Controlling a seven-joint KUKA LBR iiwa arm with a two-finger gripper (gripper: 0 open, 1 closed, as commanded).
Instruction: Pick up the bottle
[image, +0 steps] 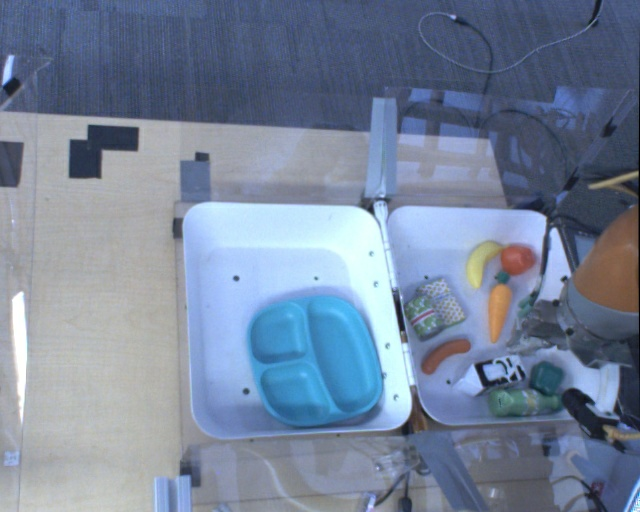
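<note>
The bottle (522, 402) is green and lies on its side along the front wall of the right bin (440, 235). My gripper (530, 334) hangs over the right side of that bin, just beyond the bottle and a little above it, close to the carrot. The grey wrist with its orange band (610, 268) comes in from the right and hides part of the bin's right wall. Nothing can be made out in the gripper.
In the right bin lie a banana (482, 262), a tomato (517, 259), a carrot (498, 310), a sausage (445, 354), a patterned pouch (434, 306), a black-and-white box (500, 372) and a teal object (547, 378) beside the bottle. The left bin (215, 300) holds a blue divided plate (315, 358).
</note>
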